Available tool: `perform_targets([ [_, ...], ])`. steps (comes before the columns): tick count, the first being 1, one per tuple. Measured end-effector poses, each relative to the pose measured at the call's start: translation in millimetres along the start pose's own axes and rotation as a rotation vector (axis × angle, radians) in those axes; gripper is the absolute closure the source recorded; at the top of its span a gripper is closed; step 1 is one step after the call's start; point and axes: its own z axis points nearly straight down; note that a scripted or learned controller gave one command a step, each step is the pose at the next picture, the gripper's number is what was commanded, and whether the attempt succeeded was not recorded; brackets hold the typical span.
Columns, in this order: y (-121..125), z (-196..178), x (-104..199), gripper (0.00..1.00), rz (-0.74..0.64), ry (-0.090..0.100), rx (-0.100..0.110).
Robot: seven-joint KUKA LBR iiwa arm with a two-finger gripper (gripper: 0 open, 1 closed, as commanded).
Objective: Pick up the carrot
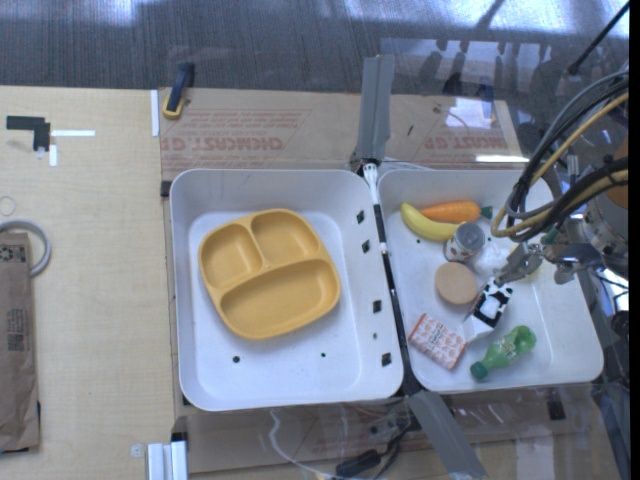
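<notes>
My arm (600,230): grey metal body, partly cut off at the frame's right. Bundle of cables (560,158), black and yellow, loops over it in long arcs. My gripper (522,260): small silvery metal assembly of bright, angular parts. Finer markings and screws too blurred to make out.

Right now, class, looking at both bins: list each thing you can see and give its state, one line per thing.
carrot: lying flat in right bin, against the banana, not gripped
banana: lying flat
yellow plate: right way up, in left bin
green bottle: on its side
tan disc: lying flat
snack packet: lying flat
</notes>
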Motion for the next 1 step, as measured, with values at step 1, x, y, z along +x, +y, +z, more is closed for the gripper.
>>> perform_targets([
  [1, 83.7, 67.2, 70.9, 0.00, -0.200, -0.001, -0.001],
])
